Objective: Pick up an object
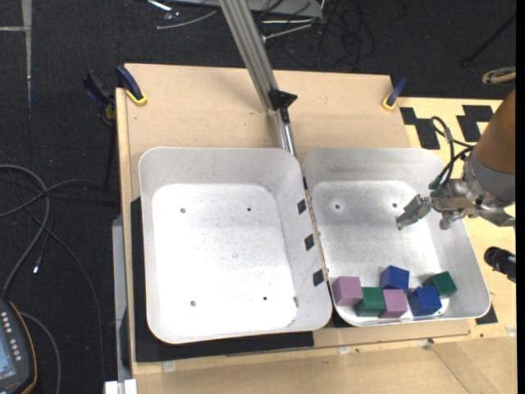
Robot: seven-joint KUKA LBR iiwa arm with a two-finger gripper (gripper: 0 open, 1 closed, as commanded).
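Hand (413, 213): over the right bin (361, 167) — grip state I cannot tell, nothing seen in it.
Blocks (392, 292): purple, green, blue — clustered at the right bin's near edge, apart from the hand.

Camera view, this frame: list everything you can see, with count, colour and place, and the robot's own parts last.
left bin: one, white, left half of the bench.
right bin: one, white, right half of the bench, beside the left bin.
purple blocks: two, along the near edge of the right bin.
blue blocks: two, same cluster in the right bin.
green blocks: two, dark green, same cluster, one at its right end.
clamps: two, blue and yellow, at the far corners of the board.
metal pole: one, grey, slanting down from the top to the gap between the bins.
arm: one, grey with orange band, entering from the right.
pincer: one, over the right bin, above its bare floor.
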